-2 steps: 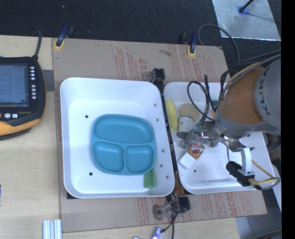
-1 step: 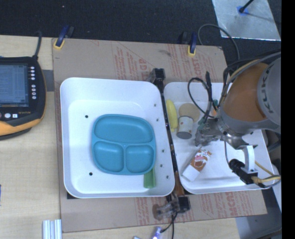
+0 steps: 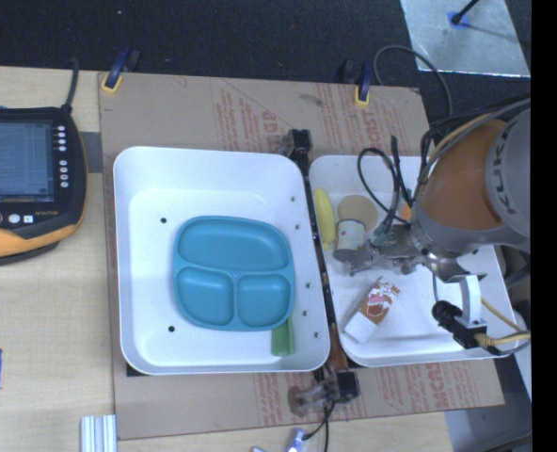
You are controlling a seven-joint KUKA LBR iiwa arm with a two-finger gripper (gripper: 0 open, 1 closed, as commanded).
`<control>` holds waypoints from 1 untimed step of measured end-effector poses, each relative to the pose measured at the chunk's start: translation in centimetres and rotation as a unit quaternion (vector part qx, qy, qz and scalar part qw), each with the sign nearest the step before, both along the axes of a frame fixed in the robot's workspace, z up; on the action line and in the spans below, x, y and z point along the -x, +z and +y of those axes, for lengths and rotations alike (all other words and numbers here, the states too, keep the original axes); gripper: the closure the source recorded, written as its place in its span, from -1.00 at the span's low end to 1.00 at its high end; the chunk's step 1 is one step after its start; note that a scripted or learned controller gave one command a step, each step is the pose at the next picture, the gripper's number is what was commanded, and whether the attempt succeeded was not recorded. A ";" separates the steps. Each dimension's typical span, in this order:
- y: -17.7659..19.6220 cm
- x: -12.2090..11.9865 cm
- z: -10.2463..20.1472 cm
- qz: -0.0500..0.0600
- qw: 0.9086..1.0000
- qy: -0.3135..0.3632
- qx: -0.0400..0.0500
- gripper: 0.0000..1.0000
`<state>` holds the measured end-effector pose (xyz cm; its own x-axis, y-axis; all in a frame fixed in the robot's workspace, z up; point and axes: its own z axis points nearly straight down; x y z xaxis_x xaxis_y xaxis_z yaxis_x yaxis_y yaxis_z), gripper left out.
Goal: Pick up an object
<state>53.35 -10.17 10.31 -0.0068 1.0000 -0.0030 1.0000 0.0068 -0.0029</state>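
Right bin (image 3: pixel 420 347) crowded — tube (image 3: pixel 373 310), cup (image 3: pixel 351 234), banana (image 3: pixel 325 217) close together — open floor along its front.

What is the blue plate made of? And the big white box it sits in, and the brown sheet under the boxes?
The blue plate looks like smooth moulded plastic: one even colour, rounded compartments, a soft sheen. The white box seems to be hard plastic too, plain and slightly glossy, with small dark holes in its floor. The brown sheet looks like cardboard: flat, matt, with printed red lettering.

To your left, a teach pendant (image 3: pixel 20 182) rests on the bench, screen lit. Blue-and-yellow clamps (image 3: pixel 117 70) pin the cardboard sheet (image 3: pixel 250 111) under both bins.
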 end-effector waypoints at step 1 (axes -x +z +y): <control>-1.2 5.8 0.6 0.000 1.000 -0.001 -0.001 -1.00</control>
<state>47.58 -9.60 9.14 -0.0056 1.0000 -0.0005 1.0000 0.0056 -0.0031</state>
